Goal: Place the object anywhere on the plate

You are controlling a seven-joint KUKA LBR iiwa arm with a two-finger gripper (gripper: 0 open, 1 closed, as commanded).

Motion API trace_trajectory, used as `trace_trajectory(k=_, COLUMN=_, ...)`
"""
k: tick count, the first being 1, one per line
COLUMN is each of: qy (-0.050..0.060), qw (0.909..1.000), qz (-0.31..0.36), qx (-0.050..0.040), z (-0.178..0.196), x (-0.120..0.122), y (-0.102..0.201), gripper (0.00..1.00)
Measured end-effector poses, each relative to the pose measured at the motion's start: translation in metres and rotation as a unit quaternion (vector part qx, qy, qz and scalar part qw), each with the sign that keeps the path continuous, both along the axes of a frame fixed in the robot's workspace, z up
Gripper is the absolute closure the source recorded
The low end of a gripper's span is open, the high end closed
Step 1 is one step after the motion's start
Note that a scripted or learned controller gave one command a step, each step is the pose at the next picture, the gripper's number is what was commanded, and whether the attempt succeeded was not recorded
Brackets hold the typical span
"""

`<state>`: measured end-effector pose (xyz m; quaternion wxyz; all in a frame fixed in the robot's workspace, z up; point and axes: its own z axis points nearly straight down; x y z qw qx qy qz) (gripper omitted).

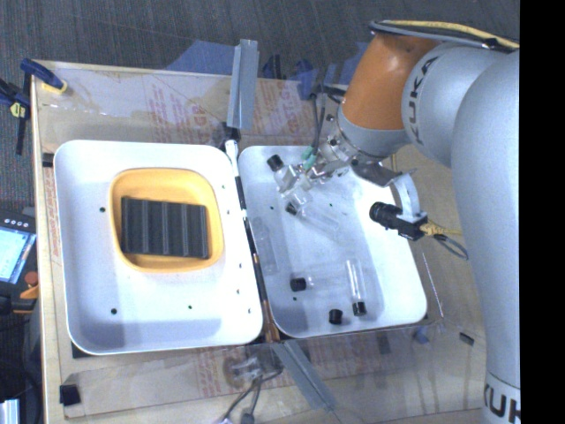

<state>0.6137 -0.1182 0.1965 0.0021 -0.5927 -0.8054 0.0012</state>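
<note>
Even, bright overhead light; soft shadows pool toward six o'clock in the shallow white left bin (84, 263); the image is slightly soft.

The arm (459, 148) is getting chopped off by the right and bottom edges, and its wrist is hiding the gripper's (300, 179) fingers, so they're too small to read.

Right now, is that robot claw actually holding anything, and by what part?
It cannot be told. The gripper sits low in the right bin among clear vials, but its tips blur together with them.
</note>
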Motion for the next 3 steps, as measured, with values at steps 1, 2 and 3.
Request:
trace_trajectory(k=1, qy=-0.003, qw=0.9893, qz=0.146, qx=-0.0004, z=-0.004, x=0.033, y=0.054, gripper=1.0)
trace_trajectory(k=2, qy=-0.001, qw=0.9677, qz=0.252, qx=0.0007, z=-0.005, x=0.008, y=0.089, gripper=1.0)
trace_trajectory(k=3, qy=-0.001, qw=0.9678, qz=0.252, qx=0.0005, z=-0.005, x=0.008, y=0.089, gripper=0.0)
